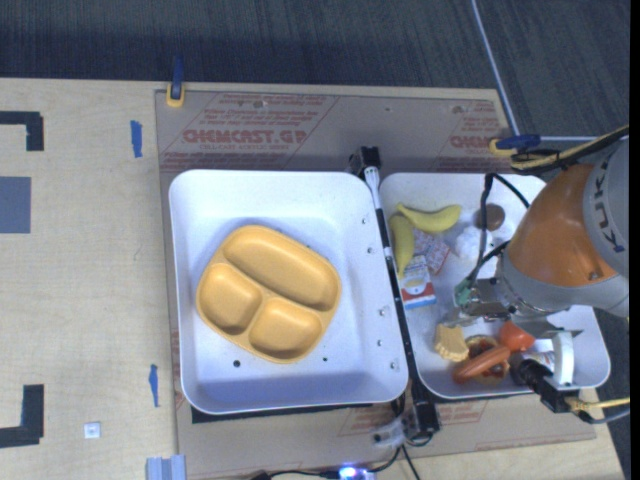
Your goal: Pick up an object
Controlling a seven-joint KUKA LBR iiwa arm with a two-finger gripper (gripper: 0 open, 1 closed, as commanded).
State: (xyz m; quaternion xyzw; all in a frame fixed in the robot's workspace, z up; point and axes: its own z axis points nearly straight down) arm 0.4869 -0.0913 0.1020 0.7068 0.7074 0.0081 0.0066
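Note:
My gripper (pixel 480 308) hangs low over the middle of the right bin (pixel 596 368), under the orange wrist band (pixel 560 233). Just below it lie a tan toy piece (pixel 451 343), a reddish sausage-shaped toy (pixel 480 364) and an orange piece (pixel 516 336). A yellow banana (pixel 432 217) and a pale green-yellow piece (pixel 402 244) lie at the bin's far left. A small red, white and blue packet (pixel 418 286) lies left of the gripper. The arm hides the bin's right part.
The left bin (pixel 200 208) holds a yellow three-section plate (pixel 266 290). A white crumpled item (pixel 467 240) and a brown round item (pixel 488 216) sit near the right bin's far side. Cables and black clamps run along the divider (pixel 388 268) and front edge.

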